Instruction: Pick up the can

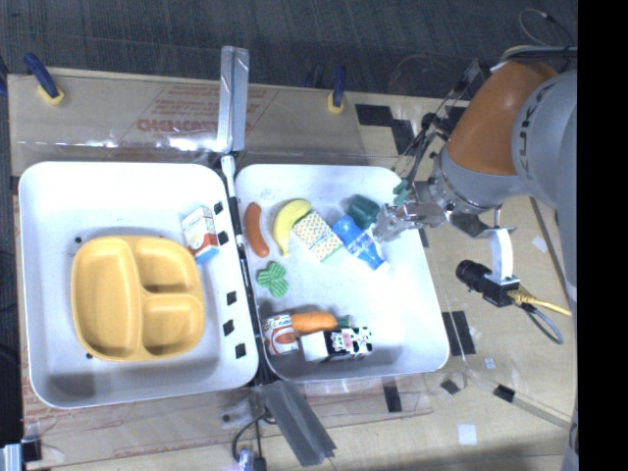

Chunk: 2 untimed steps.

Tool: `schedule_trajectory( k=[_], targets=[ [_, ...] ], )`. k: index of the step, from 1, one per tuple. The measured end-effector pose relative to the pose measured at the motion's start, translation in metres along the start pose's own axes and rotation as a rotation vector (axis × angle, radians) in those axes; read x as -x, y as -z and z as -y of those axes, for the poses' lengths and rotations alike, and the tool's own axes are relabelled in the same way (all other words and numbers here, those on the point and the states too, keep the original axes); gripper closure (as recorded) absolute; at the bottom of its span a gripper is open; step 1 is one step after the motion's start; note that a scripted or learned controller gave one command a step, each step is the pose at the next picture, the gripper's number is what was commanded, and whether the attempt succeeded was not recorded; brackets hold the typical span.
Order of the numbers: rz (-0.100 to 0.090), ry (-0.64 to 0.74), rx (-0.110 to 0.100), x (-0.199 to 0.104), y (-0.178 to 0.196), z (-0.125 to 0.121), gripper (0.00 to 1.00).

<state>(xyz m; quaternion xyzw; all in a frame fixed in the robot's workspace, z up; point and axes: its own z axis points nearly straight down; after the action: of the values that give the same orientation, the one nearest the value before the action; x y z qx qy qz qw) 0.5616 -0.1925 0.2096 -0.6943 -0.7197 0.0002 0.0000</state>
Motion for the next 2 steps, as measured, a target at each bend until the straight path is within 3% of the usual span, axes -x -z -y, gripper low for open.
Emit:
schedule_trajectory(
  k=[1,2],
  targets=[
    [-0.002,0.217,-0.004,-0.03,-0.021,0.026,1.0],
    [-0.002,0.448,-0.003,-0.045,-0.042,0.084,1.0]
  ],
)
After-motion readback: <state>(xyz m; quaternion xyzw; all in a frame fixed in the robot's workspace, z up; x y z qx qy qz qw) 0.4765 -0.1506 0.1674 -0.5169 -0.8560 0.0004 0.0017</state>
